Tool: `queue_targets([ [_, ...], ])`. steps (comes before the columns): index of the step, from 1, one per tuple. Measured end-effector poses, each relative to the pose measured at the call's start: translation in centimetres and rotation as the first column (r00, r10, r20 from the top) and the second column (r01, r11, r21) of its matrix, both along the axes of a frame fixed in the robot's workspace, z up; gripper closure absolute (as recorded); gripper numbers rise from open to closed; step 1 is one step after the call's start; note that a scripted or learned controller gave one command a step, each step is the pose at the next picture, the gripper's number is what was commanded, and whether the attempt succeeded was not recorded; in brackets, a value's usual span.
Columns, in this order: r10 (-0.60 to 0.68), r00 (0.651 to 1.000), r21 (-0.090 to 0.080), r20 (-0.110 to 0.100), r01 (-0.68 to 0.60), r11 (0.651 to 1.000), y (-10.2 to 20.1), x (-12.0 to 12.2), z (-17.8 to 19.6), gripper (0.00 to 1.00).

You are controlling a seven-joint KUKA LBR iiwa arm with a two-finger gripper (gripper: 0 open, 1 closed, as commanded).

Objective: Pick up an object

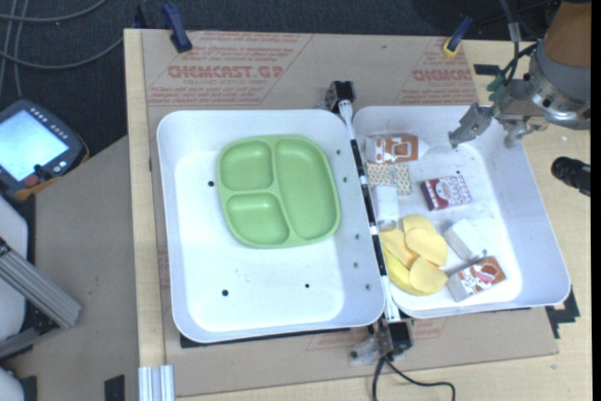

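Note:
The right bin (526,202) holds several small objects. An orange-and-white packet (392,148) and a patterned packet (389,176) lie near its left wall. Right of them lies a red box (445,192). At the front sit yellow pieces (418,256), a grey bar (458,239) and a red-and-white packet (479,277). My gripper (490,131) hangs over the bin's back right part, up and to the right of the red box. It is open, with nothing between its fingers (467,128).
In the left bin (188,239) lies a green divided plate (278,191). Black clips (342,95) join the bins along the middle wall. The bins rest on a cardboard sheet (235,66). A handheld screen (33,148) sits off the bench to the left.

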State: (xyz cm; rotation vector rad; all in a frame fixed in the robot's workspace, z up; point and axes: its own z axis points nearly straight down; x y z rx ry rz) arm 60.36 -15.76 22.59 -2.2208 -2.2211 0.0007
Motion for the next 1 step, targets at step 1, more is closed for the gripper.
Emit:
queue_targets([
  [1,0.001,1.000,0.001,-0.003,-0.001,1.000,3.74,0.96,-9.07,0.00],
])
